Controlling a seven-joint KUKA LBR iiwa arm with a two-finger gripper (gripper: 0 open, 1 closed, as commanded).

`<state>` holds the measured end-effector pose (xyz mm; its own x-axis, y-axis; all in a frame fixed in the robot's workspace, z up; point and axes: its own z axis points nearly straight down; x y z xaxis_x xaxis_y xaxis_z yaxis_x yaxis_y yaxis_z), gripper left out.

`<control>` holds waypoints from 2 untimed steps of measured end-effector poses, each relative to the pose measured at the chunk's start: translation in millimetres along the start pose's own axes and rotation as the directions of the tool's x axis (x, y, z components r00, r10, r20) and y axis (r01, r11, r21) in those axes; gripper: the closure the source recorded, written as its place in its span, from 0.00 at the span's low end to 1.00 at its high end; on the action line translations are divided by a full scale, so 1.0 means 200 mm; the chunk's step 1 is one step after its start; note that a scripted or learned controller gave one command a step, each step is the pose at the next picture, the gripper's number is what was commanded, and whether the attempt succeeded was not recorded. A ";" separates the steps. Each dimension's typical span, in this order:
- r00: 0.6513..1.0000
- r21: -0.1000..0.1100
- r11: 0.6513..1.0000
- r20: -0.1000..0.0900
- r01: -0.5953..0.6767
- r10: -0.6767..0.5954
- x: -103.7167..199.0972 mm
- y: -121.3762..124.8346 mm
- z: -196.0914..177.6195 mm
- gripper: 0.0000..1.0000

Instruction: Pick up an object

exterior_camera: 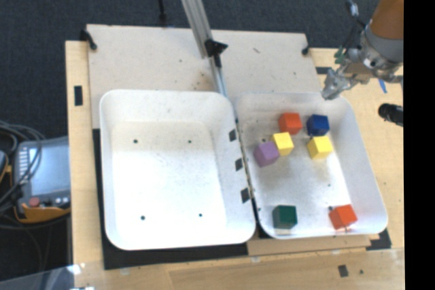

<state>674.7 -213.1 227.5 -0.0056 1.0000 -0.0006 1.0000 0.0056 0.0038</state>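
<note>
Right bin: holds seven small cubes | Gripper: above bin's far right corner, carrying nothing; finger spread cannot be told | Blue cube: nearest that corner, touching orange cube; judged light, rigid, smooth; take by free opposite flat faces.

One fixed overhead view, slanted down across both white bins, arm entering from right.

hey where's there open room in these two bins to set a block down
The left bin has a bare floor, wall to wall. In the right bin, the middle strip between the green cube and the orange cube below and the upper cluster is free. It is crowded around the purple cube and blue cube.
</note>
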 end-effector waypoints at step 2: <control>1.000 0.005 1.000 -0.001 0.000 0.000 0.49 -0.28 0.02 1.00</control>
<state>618.1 -115.4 222.4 -0.0053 1.0000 0.0000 1.0000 0.0053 -0.0009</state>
